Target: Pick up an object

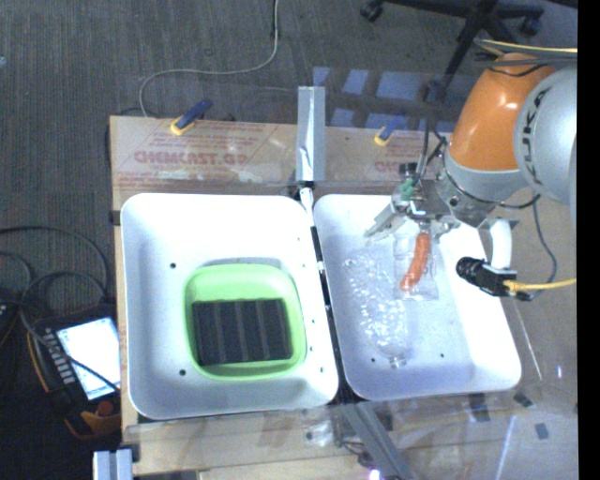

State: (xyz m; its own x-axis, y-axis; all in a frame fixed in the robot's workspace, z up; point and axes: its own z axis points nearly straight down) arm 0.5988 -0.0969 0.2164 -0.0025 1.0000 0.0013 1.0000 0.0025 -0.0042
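Orange carrot-looking thing (416,262) is hanging clamped between the fingers of the gripper (419,236) over the right bin (487,370), pretty neat.

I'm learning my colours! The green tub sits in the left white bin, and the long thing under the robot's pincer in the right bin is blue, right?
Nearly. The camera view shows the long thing under the pincer is orange, not blue. The green tub does sit in the left white bin.

Around my counter (225,155) I see dark grey carpet (112,56) crossed by a thin cable (225,70). A lit tablet (89,352) lies at the left; chair legs (450,19) stand far right.
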